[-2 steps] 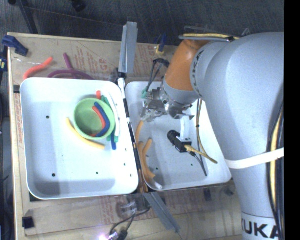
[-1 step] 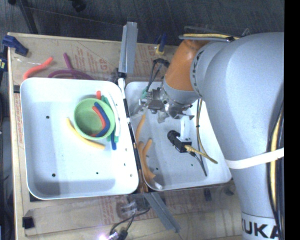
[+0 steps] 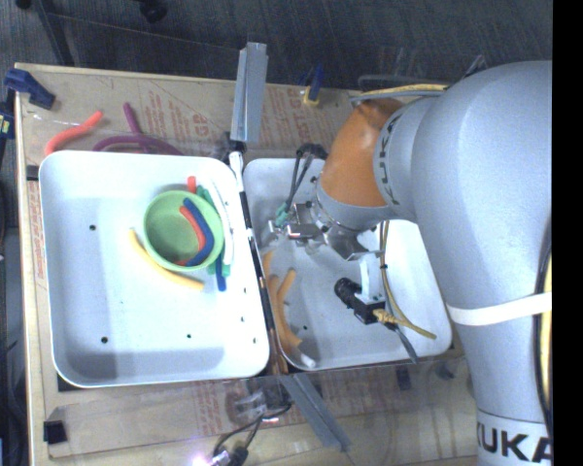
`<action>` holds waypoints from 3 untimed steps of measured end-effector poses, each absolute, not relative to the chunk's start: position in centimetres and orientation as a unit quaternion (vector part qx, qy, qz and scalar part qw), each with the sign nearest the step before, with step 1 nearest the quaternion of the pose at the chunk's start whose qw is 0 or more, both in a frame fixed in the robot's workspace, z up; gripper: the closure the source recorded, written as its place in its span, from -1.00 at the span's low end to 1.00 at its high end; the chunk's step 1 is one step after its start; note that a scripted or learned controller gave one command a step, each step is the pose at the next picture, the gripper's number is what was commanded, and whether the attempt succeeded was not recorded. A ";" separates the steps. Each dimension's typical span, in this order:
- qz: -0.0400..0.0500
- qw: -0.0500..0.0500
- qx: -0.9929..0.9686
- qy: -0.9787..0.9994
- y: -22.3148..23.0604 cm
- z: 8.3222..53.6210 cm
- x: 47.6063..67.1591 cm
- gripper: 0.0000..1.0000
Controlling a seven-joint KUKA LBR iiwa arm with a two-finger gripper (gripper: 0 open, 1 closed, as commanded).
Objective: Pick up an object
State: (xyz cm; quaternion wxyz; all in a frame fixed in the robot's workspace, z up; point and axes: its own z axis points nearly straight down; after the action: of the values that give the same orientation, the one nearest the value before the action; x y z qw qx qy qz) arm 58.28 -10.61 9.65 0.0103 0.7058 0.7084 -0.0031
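2 shallow white bins are borne side by side on a wooden bench point(image 3: 155, 95). The arm point(image 3: 486, 192) is extended from the right over the right bin point(image 3: 423, 333), and its gripper point(image 3: 280, 223) is placed at that bin's upper left part, close to the wall next to the left bin point(image 3: 87, 348). Whether the gripper is open or closed cannot be told, as its tip is small and partly hidden by the wrist, and no held thing can be made out in it. In the right bin, 1 orange-brown curved piece point(image 3: 284, 311) is laid along the left wall, near the gripper but apart from it, lower in the view. In the left bin, a green bowl point(image 3: 165, 226) is set right of the middle, with 1 red curved strip point(image 3: 187, 236) and 1 blue curved strip point(image 3: 207, 226) laid in it. A yellow stick point(image 3: 180, 280) is seen partly beneath the bowl, and a teal stick point(image 3: 222, 255) is laid just beside the bowl's right rim. Outside the bins, an orange-red tool point(image 3: 73, 132) and a purple hose point(image 3: 141, 144) are found on the bench above the left bin
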 end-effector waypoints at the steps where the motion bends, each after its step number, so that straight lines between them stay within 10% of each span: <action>1: -0.002 -0.001 0.740 0.672 -14.4 16.3 58.3 -1.00; 2: -0.002 0.001 0.657 0.754 -11.8 9.2 60.0 -1.00; 3: 0.000 0.000 0.677 0.736 -14.0 21.7 62.3 -1.00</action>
State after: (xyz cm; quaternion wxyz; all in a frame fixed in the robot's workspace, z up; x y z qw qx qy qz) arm 62.34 -14.05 21.70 -0.0002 0.6766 0.7364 0.0003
